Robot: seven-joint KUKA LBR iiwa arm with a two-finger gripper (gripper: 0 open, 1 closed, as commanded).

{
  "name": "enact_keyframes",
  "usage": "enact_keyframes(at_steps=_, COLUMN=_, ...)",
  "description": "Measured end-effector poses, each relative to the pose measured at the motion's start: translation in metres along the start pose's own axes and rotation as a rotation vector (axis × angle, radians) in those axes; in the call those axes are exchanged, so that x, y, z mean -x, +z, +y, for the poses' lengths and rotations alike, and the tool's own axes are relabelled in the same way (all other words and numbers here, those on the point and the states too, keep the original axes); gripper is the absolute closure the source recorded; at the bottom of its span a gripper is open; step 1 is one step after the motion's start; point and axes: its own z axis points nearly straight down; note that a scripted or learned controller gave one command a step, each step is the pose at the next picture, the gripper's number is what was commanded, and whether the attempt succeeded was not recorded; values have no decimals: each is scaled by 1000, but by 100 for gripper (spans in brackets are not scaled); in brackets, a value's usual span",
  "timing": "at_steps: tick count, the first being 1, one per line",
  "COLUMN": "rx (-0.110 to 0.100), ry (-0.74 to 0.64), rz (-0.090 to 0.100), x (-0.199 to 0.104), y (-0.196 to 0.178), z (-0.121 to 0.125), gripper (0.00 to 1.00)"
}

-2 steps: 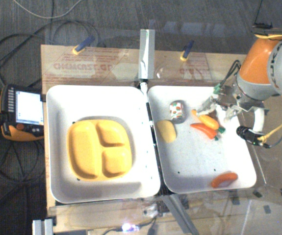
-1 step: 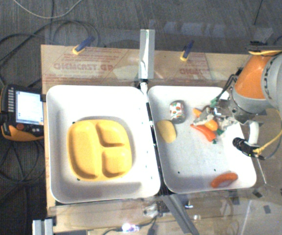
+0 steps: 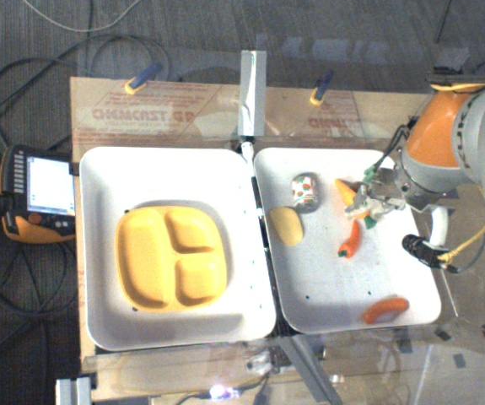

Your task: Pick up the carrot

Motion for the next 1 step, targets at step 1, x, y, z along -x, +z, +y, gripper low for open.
enact_keyframes(at_steps=1, rx=-9, ry=-210, rz=-7, x=-44, y=-83, z=22, gripper=100)
